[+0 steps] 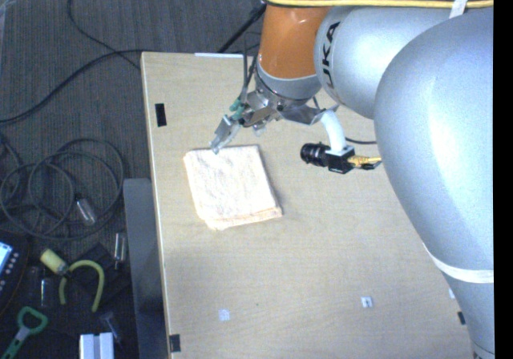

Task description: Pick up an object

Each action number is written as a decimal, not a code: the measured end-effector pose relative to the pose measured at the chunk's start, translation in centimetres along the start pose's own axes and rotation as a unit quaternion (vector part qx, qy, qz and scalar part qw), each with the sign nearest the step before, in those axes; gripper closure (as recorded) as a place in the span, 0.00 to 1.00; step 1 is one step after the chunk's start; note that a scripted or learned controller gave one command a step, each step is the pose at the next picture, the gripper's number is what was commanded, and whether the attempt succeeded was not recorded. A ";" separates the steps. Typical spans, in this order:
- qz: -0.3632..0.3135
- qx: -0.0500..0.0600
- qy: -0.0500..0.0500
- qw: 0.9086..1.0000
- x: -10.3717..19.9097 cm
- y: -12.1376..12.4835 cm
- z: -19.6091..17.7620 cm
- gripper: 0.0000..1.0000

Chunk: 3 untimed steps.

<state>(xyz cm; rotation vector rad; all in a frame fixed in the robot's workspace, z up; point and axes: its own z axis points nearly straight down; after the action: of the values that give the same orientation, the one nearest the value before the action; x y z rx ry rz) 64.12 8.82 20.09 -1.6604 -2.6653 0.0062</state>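
A folded cream-white cloth lies flat on the pale wooden bench top, left of centre. My gripper reaches down from the orange wrist band and its tip sits right at the cloth's far left corner, touching or nearly touching it. Nothing shows lifted between the fingers. The finger gap is too small and blurred to read.
A black and yellow fitting hangs off the arm just right of the cloth. The bulky grey arm covers the right side. Black cables and green-handled tools lie on the carpet beyond the bench's left edge.
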 end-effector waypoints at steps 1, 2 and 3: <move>0.005 0.000 0.000 1.000 3.7 3.7 12.0 0.00; 0.005 0.003 -0.001 1.000 3.7 3.6 11.4 1.00; 0.005 0.003 -0.001 1.000 3.7 3.6 11.4 0.00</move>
<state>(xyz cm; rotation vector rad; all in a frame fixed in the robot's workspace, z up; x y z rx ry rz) 65.70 13.67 8.65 -1.6724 -2.6565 0.0150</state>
